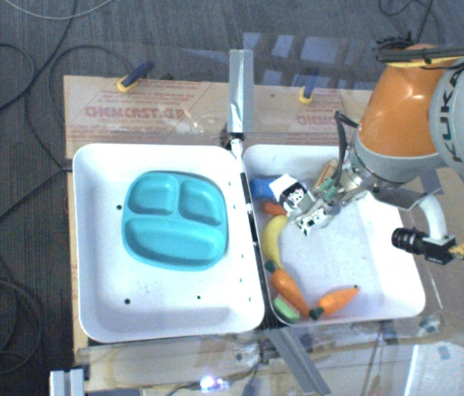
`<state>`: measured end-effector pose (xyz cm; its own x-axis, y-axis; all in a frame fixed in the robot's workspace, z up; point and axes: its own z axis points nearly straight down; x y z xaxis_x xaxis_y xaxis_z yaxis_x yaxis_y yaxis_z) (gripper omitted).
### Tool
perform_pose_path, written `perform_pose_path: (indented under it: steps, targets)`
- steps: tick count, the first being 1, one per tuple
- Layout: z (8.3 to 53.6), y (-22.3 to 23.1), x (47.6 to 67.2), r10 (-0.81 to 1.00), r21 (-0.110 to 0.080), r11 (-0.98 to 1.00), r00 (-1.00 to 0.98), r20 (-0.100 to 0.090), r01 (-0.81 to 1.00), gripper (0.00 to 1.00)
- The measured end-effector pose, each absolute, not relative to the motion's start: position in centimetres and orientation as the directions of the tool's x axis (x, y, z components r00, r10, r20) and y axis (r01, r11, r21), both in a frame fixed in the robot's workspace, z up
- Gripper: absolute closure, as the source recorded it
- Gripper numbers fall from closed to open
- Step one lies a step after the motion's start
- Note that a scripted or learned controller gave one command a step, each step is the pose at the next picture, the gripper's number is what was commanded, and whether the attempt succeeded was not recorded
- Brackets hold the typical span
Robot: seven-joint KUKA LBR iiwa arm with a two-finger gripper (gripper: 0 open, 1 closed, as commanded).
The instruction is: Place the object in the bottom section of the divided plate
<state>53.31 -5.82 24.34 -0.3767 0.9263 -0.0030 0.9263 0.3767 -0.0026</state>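
Observation:
A light blue divided plate [175,219] lies in the left bin [100,287]. It has two small sections at the top and one wide section [170,243] at the bottom, all bare. My gripper [302,206] hangs over the upper left part of the right bin [388,287], its white fingertips [292,193] apart with nothing between them. Just to its left are a blue object [260,188] and a small orange piece [274,209]. A yellow banana [274,239] lies just below and left of the gripper.
Two orange carrots [288,289] [336,299] lie near the right bin's front wall, with a green piece [286,310] beside the left one. A raised divider [250,221] separates the bins. The arm's orange band [405,114] looms over the right bin's back corner.

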Motion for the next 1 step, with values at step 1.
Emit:
perform_pose_path:
  steps: [1]
  targets:
    - [22.25,3.21,50.78,0.912,-0.003,0.411,-0.411,0.001,0.912,1.0]
